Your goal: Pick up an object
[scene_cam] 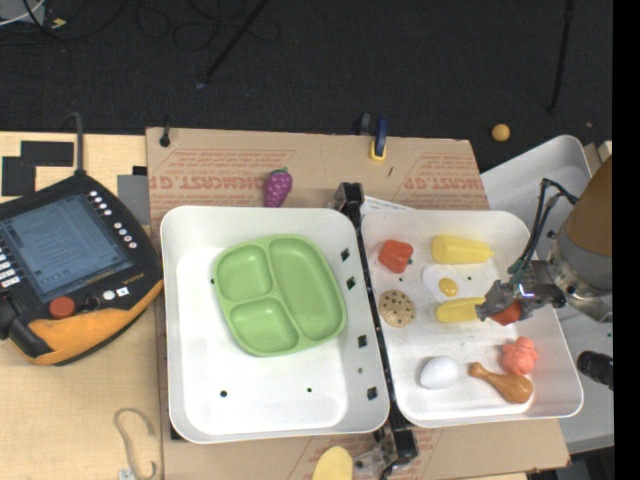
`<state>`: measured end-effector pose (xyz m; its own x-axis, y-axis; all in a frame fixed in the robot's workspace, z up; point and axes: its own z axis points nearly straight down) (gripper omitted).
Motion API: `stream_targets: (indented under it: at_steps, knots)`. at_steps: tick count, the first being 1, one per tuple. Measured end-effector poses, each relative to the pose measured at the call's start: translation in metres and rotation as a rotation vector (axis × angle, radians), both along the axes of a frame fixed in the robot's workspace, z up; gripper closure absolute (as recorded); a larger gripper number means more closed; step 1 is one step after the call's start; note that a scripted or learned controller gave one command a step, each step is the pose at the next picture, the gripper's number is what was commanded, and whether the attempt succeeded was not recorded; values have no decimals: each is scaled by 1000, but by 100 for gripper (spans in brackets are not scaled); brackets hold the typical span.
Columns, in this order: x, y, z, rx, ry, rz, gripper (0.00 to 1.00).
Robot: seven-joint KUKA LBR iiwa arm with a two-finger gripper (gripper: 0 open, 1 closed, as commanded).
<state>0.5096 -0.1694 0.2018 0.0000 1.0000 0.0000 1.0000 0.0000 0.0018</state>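
Note:
My gripper (503, 304) reaches in from the right and sits low over the right bin (545, 408), near its right middle. A small red object (510, 315) shows right under its tip and is partly hidden by it. Whether the gripper grips it I cannot tell. A yellow oblong piece (457, 311) lies just left of the gripper. Also in this bin are a red pepper (396, 255), a yellow corn cob (461, 249), a fried egg (446, 284), a cookie (397, 308), a white egg (437, 372), a pink piece (519, 354) and a drumstick (503, 382).
The left bin (200, 398) holds a green divided plate (280, 294). A purple grape bunch (277, 187) lies on the cardboard behind it. A teach pendant (70, 258) rests at far left. A yellow object (333, 463) lies at the front edge.

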Motion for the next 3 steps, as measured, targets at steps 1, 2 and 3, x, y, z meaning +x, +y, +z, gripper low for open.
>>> stream_targets:
  at_steps: [1,2,3]
  knots:
    - [0,-1,27,0,1,1,100]
    - [-2,46,32,3,5,3,100]
    - [5,109,31,3,5,5,100]
